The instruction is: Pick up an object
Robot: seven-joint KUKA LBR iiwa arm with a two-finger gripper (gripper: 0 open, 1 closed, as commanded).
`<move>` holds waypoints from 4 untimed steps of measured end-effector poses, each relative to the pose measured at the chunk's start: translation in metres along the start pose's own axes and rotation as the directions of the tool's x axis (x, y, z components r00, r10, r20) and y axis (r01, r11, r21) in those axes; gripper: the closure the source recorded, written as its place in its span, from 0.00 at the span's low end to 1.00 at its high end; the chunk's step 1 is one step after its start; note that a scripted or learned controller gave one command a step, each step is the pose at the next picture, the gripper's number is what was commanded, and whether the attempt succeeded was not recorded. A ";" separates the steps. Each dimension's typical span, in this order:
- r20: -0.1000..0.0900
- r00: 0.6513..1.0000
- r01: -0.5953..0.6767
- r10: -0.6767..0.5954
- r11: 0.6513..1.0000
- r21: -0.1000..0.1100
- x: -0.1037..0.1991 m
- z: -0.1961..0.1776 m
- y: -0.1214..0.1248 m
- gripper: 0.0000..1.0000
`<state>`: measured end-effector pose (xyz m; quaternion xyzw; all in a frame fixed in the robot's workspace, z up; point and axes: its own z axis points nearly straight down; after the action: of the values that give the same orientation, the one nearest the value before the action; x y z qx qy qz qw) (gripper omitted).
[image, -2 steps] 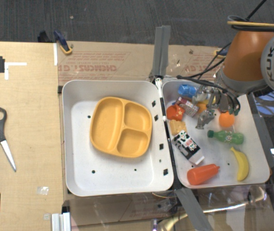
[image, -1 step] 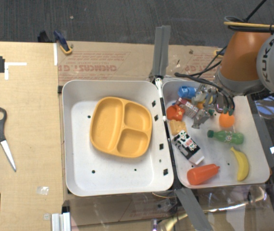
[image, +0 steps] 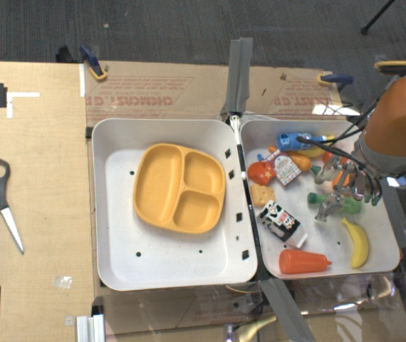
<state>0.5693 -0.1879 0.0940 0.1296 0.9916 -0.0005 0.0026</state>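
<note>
The arm comes in from the right of the frame, and the gripper (image: pixel 331 201) hangs low over the right bin (image: pixel 388 266), in its right half. I cannot tell if the gripper is open or closed, and nothing can be seen held in it. The closest toy is a small green thing (image: pixel 350 206) just beside the gripper, with the banana (image: pixel 359 243) a little lower in the frame. I think the job is still at the start, because no toy is lifted yet. To do it well, the gripper should go straight down over one toy that has space around it. The banana looks like a good pick, since it lies alone near the lower right corner. The toys near the top of the bin, like the tomato (image: pixel 259 172) and the blue toy (image: pixel 295 140), sit close together and could get bumped. The bin floor is white and smooth, so toys may slide. The left bin (image: pixel 110 262) holds a yellow tray (image: pixel 180 188). Scissors (image: pixel 1 199) lie on the wooden bench (image: pixel 32 141) at the left.
</note>
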 end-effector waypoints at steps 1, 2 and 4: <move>0.000 0.999 -0.053 0.053 0.999 -0.006 -0.042 0.000 -0.018 0.00; 0.000 0.999 -0.049 0.049 0.999 -0.009 -0.043 -0.010 -0.014 1.00; -0.002 0.998 -0.058 0.058 0.998 -0.001 -0.010 0.001 -0.023 0.00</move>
<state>0.5730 -0.2129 0.0927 0.1584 0.9874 0.0001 0.0015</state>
